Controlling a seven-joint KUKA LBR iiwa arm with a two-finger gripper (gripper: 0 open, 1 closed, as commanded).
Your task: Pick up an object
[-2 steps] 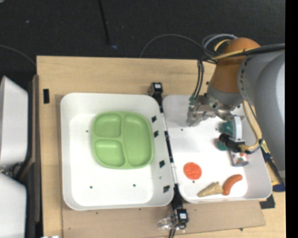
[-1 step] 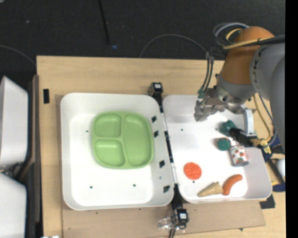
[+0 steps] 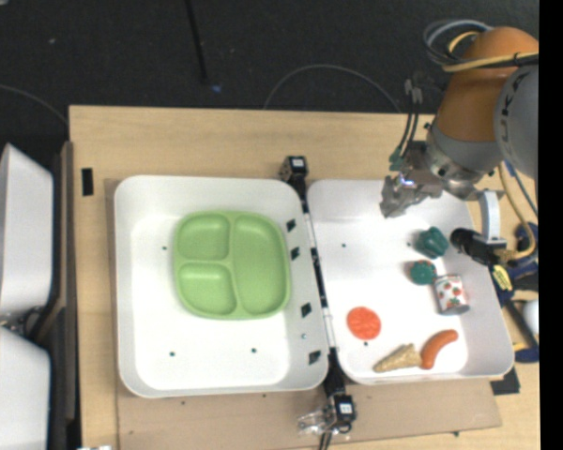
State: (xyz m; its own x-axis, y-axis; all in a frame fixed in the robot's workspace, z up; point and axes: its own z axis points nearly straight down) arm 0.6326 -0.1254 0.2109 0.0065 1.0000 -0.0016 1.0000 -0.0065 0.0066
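My pincer [image 3: 397, 198]: over the right bin [image 3: 357, 216], near its back; I cannot tell if it grips.
Toys: two green toys [image 3: 431, 242], orange disc [image 3: 363, 322], sausage [image 3: 438, 345], all loose to grab.
Left bin [image 3: 141, 251]: green plate [image 3: 232, 264].

Green divided plate [image 3: 232, 264] in the left white bin [image 3: 136, 345].
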